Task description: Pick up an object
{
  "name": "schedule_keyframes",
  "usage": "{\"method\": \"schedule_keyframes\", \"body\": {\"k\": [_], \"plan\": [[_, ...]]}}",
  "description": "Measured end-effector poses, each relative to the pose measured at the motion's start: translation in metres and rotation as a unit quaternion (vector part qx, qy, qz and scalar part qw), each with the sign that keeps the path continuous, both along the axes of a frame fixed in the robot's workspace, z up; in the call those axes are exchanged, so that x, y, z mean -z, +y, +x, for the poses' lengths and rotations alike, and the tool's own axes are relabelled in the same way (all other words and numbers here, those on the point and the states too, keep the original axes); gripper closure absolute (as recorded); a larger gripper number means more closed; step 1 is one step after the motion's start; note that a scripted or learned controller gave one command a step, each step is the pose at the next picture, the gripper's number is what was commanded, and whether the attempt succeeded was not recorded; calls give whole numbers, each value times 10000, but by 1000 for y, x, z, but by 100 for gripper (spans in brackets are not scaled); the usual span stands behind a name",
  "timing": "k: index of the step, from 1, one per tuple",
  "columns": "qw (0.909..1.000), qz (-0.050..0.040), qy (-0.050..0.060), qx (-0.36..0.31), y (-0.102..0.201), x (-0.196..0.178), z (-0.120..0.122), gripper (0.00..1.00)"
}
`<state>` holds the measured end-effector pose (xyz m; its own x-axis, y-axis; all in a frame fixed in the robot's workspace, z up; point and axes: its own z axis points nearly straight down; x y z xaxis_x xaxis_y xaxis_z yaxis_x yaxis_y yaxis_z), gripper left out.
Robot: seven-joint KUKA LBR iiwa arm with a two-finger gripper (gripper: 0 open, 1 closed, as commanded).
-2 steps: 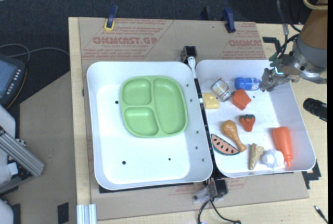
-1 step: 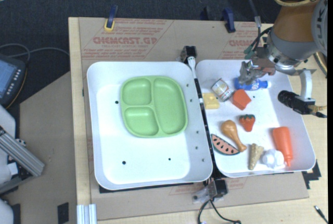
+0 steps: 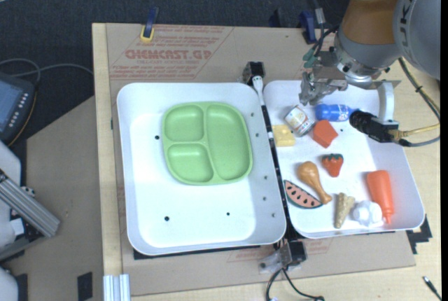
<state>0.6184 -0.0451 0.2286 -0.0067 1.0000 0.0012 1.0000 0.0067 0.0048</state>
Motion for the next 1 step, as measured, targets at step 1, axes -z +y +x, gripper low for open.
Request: {"method": "schedule_keyframes", "body": {"k": [1], "plan": [[10000,-8,36,45,-23,9,-5,100]]}}
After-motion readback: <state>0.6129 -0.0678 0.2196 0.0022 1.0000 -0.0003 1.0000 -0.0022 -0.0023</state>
